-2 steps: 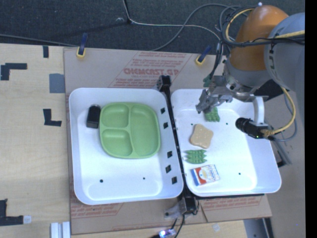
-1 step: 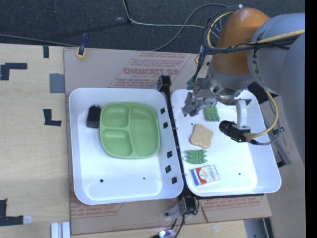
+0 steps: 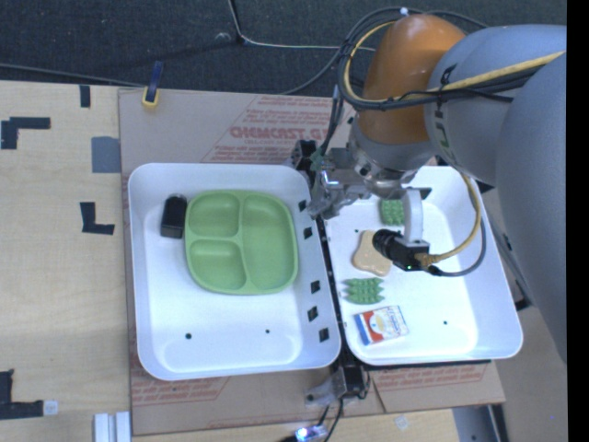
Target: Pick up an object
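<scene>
The gripper (image 3: 324,194) hangs low over the dividing wall where the two bins meet, at the far left corner of the right bin (image 3: 479,339); the metalwork there is too cluttered to tell how far open it is, and nothing shows in its grasp; nearest it in that bin lie a small pale-green piece (image 3: 393,212) and a tan slab (image 3: 368,261); nearer the front are a darker green toy (image 3: 363,290) and a red-and-white card (image 3: 380,325); the left bin (image 3: 147,339) holds a green divided plate (image 3: 241,242) with a black block (image 3: 173,216) just beside its left edge; I judge this the approach step, nothing yet gripped; the next move calls for shifting off the wall, centring over one piece, probably the tan slab, and descending.
</scene>
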You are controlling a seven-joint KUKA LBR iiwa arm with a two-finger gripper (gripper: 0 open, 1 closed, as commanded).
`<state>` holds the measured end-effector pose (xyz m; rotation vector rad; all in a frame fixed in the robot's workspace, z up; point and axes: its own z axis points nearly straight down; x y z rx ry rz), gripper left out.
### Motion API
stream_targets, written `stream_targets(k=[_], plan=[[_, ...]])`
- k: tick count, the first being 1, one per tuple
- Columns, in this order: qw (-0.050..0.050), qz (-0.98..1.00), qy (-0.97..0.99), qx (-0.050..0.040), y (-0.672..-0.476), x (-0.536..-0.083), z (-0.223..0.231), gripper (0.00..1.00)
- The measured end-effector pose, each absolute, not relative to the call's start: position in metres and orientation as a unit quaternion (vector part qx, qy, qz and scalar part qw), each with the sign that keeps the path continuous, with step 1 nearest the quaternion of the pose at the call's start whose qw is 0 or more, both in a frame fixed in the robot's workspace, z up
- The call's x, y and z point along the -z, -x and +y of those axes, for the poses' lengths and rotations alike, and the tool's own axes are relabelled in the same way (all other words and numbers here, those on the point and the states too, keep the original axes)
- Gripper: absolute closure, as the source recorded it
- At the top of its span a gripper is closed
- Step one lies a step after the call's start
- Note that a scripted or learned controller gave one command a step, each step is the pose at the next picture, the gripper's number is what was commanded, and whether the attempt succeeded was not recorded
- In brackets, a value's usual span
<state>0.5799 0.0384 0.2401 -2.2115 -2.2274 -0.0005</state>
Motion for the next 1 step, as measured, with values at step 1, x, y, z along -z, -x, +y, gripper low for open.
stream_targets(k=[1], plan=[[0.002,-0.709,0.705,-0.0011,-0.5628,-0.226,0.0923,1.0]])
